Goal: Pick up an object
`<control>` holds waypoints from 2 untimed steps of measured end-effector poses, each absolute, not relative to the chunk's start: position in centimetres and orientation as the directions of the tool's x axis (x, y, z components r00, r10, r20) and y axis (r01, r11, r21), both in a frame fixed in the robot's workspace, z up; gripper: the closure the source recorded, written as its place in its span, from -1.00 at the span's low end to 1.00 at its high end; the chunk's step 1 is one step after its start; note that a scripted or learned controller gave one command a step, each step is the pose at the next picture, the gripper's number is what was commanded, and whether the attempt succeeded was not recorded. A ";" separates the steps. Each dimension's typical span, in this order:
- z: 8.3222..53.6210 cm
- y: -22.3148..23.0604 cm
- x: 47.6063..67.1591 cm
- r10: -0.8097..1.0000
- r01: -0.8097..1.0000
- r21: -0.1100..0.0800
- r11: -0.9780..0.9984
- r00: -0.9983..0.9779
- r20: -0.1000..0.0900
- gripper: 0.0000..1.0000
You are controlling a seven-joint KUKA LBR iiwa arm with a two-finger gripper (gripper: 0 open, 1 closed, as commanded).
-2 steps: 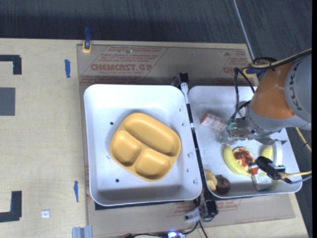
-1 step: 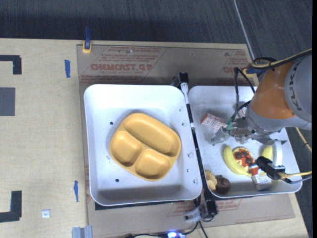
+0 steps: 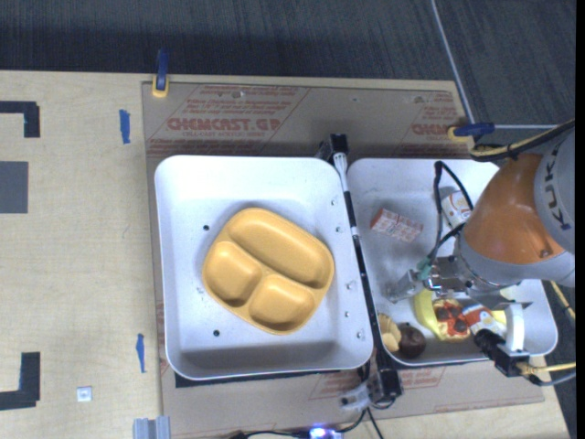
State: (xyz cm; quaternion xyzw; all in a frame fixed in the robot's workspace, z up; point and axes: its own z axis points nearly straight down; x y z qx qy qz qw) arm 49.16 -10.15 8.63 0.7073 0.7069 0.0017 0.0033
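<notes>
My gripper [image 3: 437, 283] is low in the right bin [image 3: 402, 176], at the end of the grey arm with its orange band [image 3: 512, 213]. It hangs right over a cluster of small toy foods at the bin's front: a yellow banana-like piece [image 3: 426, 313], a red and orange piece [image 3: 451, 316], a dark brown round piece [image 3: 412, 339] and a tan piece [image 3: 390, 333]. The arm hides part of this cluster. A small red and white packet [image 3: 395, 224] lies apart, further back in the same bin.
The left bin [image 3: 183, 245] holds a large yellow divided plate [image 3: 266, 268], upside down or domed. A black divider [image 3: 352, 236] runs between the bins. Cables trail near the front edge [image 3: 370, 396] and beside the arm [image 3: 512, 359].
</notes>
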 end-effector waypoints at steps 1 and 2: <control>9.7 -10.2 49.3 1.000 1.000 0.013 -0.002 0.002 -0.004 1.00; 18.5 -0.1 51.5 1.000 1.000 0.002 0.002 -0.002 0.001 1.00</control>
